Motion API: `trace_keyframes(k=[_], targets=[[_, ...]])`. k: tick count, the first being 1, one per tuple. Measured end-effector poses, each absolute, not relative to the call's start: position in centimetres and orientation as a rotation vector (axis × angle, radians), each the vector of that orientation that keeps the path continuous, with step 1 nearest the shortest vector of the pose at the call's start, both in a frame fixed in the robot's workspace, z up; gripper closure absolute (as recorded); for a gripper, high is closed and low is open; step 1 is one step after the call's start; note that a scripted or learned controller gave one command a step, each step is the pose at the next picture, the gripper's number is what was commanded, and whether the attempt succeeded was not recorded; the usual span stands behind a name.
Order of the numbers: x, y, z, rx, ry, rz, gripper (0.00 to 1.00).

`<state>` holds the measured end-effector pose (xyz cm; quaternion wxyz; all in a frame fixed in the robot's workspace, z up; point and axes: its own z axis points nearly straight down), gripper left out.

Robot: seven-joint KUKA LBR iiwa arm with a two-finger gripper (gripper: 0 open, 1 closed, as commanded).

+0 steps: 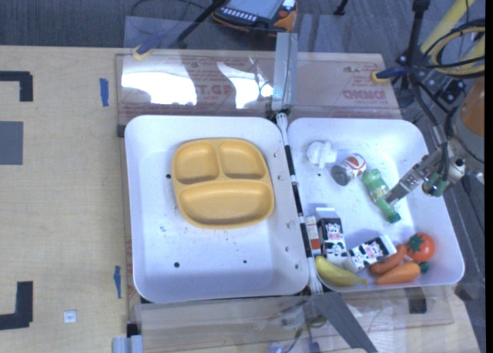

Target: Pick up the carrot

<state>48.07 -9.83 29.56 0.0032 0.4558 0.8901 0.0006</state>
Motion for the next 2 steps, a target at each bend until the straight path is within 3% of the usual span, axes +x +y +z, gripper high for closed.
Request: trace_keyframes(k=[1,2], targets=[[48.2,-16.3,33.5,1.621,2.683,0.001,1.00],[53.4,-19.5,27.6,0.890,3.011,0.001,1.00]])
